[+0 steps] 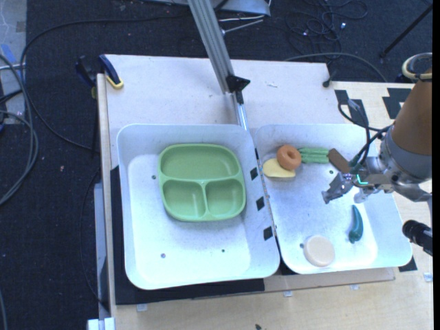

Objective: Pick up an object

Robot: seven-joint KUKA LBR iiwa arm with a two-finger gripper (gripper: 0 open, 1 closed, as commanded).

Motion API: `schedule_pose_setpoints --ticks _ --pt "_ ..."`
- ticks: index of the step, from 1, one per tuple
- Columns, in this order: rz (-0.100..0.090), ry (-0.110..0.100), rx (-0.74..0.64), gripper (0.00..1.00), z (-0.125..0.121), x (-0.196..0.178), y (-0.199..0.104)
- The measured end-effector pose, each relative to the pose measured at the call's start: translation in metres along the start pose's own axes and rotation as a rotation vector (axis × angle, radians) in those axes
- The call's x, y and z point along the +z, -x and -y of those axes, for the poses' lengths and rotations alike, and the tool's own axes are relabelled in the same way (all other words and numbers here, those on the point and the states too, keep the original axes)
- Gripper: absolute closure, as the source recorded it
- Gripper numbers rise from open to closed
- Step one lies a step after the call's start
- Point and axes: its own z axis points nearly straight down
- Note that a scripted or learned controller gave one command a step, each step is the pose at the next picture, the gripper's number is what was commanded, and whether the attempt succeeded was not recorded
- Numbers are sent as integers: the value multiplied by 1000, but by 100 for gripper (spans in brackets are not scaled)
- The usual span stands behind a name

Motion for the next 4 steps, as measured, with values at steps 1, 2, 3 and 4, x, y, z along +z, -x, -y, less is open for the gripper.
schedule_pose_setpoints --ticks 1,2,3,4 --pt "1 2 0 0 0 -1 0" --pt "0 -1 2 0 -5 60 -5" --pt "-1 -1 2 0 -6 111 -15" --pt "0 -1 2 0 -6 164 -15"
